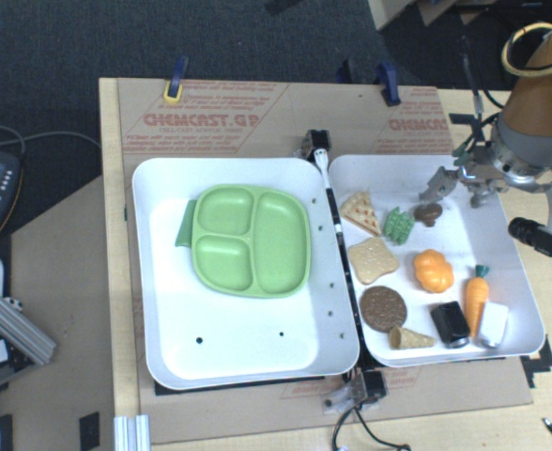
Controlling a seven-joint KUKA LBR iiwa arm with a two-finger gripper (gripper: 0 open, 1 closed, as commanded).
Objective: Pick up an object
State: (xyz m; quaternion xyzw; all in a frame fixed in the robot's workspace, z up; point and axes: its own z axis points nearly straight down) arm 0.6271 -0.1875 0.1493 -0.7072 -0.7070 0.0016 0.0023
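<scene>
Lower pincer (433, 192), finger state impossible to tell, squarely over small brown piece (428, 213) near right bin (525, 294) far edge, beside green broccoli (398, 225), before closing.

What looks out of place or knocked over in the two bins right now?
Nothing stands out. The green plate lies flat in the left bin, turned slightly askew. The food items, such as the orange and carrot, lie loose but inside the right bin. The gripper hangs over the right bin's far end.
</scene>
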